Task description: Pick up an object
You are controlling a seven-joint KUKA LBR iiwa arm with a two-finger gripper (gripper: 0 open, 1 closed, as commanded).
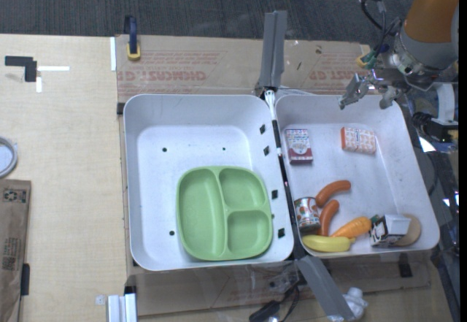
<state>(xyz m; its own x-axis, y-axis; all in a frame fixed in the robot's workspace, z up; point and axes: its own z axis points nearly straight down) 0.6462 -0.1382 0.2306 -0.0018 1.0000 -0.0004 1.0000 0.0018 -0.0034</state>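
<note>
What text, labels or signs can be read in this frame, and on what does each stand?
"CHEMCATS GP", in red, upside down, repeated: cardboard sheet behind the bins.
Recycling-type symbol, its small print unreadable: brown paper bag at the left edge.
Red and white box: print too blurred to read.
Patterned box: blurred.
Small can: label unreadable.
Carton: unreadable.

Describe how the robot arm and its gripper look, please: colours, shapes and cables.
The arm is thick and rounded, grey with a broad orange band above the wrist. Black cables loop beside it, with small green and yellow bits near the wrist. The gripper is small, metallic grey, with two thin fingers.
</note>
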